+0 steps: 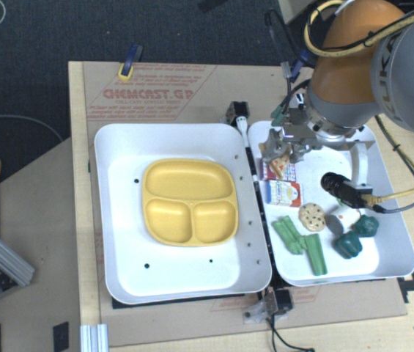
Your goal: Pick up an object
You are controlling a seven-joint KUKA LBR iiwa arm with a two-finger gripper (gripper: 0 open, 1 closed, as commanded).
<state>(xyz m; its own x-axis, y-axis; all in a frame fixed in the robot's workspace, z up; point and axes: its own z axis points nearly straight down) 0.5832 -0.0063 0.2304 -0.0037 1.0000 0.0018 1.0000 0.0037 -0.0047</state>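
In the camera view, two white bins were seen side by side on the worktop. The left bin was occupied by a yellow tray with three compartments, set near its middle. The hand was placed over the upper left corner of the right bin, close to the wall shared by the bins; whether it was apart or together could not be told, and nothing was seen clamped in it. A printed packet was found just below the hand, flat on the bin floor. A round cookie was laid beside the packet's lower right corner. Two green sticks were set near the lower rim, and a teal piece was seen to their right.
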